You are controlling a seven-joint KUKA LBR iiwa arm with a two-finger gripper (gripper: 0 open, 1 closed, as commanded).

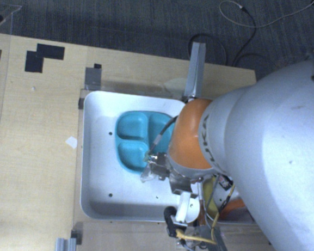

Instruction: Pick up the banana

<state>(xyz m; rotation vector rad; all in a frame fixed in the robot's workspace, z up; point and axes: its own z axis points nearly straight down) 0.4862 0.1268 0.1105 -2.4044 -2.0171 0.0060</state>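
The grey arm with its orange band (pixel 191 136) covers most of the right half of the camera view and hides the right bin. My gripper (pixel 152 169) shows as a small metal part at the arm's tip, low over the left bin, at the near right edge of a blue divided plate (pixel 134 136). A small yellow patch (pixel 215 193) peeks out under the arm to the right; it may be the banana, but too little shows to be sure. I see nothing held at the gripper.
The left white bin (pixel 96 160) holds the blue plate. An orange object (pixel 236 204) shows partly under the arm. Metal brackets (pixel 196 65) stand at the bin's corners. Bare wooden bench (pixel 29 155) lies to the left.
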